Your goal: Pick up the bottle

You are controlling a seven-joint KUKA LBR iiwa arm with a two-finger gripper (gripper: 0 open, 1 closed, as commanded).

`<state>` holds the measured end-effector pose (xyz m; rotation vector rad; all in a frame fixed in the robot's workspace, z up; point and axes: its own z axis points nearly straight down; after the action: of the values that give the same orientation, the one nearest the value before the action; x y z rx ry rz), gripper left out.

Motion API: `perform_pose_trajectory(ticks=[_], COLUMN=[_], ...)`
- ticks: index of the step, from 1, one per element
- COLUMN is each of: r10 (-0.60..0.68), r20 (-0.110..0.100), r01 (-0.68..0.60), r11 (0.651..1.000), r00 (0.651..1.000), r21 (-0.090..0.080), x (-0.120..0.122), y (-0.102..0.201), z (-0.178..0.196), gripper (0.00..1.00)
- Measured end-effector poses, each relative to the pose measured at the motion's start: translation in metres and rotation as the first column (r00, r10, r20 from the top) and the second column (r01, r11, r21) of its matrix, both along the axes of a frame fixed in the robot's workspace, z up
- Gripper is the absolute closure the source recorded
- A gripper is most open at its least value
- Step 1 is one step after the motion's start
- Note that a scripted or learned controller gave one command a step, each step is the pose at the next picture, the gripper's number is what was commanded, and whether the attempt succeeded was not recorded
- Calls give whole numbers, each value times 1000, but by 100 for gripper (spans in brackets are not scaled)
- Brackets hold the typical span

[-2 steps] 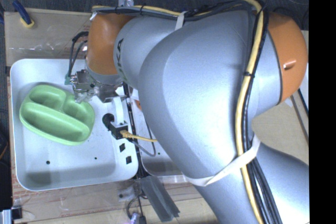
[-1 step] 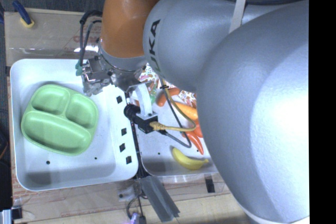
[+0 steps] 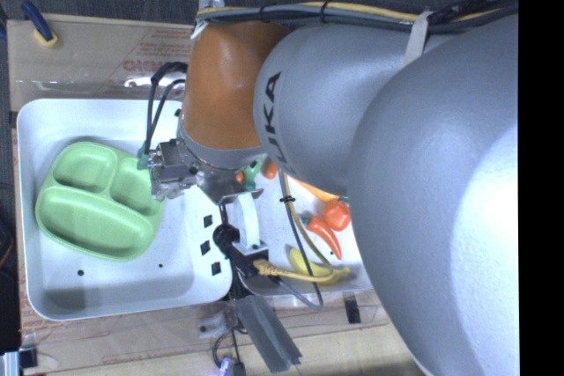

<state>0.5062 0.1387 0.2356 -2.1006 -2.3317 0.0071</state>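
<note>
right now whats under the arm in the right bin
Under the arm, the right bin shows an orange pepper-like toy and a yellow banana-like item. The arm covers the bin's remainder, so no bottle can be confirmed.

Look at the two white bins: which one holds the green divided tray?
The left bin holds the green divided tray. The right bin, largely hidden under the arm, shows orange pieces and a yellow piece instead.

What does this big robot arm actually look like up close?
The arm is fat, rounded and smooth, in pale grey, with a glossy orange band near the wrist and dark lettering beside it. Black and yellow cables are tied along its top. The gripper end is a small metal block with black wires looping in.
</note>
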Motion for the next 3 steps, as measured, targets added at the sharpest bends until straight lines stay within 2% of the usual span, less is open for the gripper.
perform_pose_trajectory(ticks=[1,2,3], r10=[0,-321,-173], r20=[1,1,3], r01=[0,321,173], r11=[1000,947,985], r00=[1000,947,985], r21=[0,-1,-25], x=[0,-31,-27], y=[0,25,54], z=[0,-145,-145], gripper=[0,0,0])
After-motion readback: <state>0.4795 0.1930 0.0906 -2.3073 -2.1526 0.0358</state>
